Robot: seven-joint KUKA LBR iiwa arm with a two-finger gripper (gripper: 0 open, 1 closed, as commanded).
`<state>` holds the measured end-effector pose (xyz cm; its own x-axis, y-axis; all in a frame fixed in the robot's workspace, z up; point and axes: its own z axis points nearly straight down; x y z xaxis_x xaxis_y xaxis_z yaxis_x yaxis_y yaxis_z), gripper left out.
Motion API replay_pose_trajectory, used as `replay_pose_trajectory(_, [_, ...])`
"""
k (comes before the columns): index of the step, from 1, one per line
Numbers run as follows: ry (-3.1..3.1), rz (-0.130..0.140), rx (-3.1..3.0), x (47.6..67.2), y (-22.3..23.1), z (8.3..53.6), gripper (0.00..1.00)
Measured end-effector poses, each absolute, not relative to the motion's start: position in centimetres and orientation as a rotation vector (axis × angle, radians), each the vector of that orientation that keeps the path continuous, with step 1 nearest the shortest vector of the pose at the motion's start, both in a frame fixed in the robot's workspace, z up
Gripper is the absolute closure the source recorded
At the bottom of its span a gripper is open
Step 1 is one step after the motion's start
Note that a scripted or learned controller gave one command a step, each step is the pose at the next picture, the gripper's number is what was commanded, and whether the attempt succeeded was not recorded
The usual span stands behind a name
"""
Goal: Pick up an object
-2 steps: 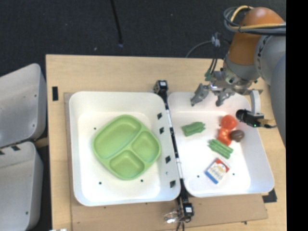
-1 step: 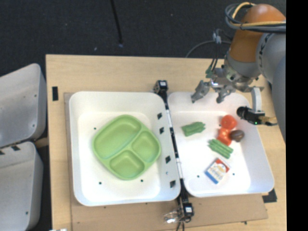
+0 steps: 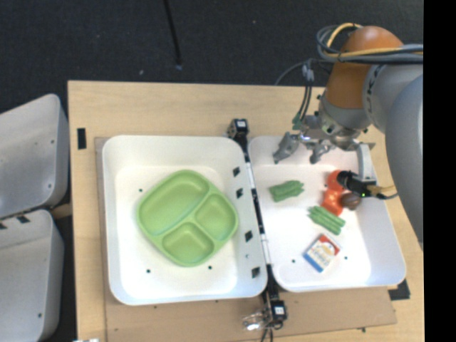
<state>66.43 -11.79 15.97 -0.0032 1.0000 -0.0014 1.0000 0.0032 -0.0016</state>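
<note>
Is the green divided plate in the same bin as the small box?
No, the green divided plate lies alone in the left bin, while the small box lies in the right bin.

end effector (image 3: 302, 150) spread open above right bin (image 3: 377, 262), holding nothing.

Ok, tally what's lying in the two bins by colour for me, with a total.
Green: 3, the divided plate in the left bin, and two green pieces in the right bin.
Red-orange: 1, an object near the right wall.
Brown: 1, a small round thing.
Multicoloured: 1, a small box.
Total: 6
</note>
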Motion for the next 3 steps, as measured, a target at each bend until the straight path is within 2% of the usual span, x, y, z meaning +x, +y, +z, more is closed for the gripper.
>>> replay_pose_trajectory(1, [-2.222, 0.005, -2.22, 66.4, -11.9, 10.7, 0.0])
replay_pose_trajectory(2, [-2.225, 0.0, -2.223, 66.5, -12.0, 12.1, 1.0])
replay_pose_trajectory(3, [-2.225, -0.004, -2.225, 66.2, -12.9, 18.1, 1.0])
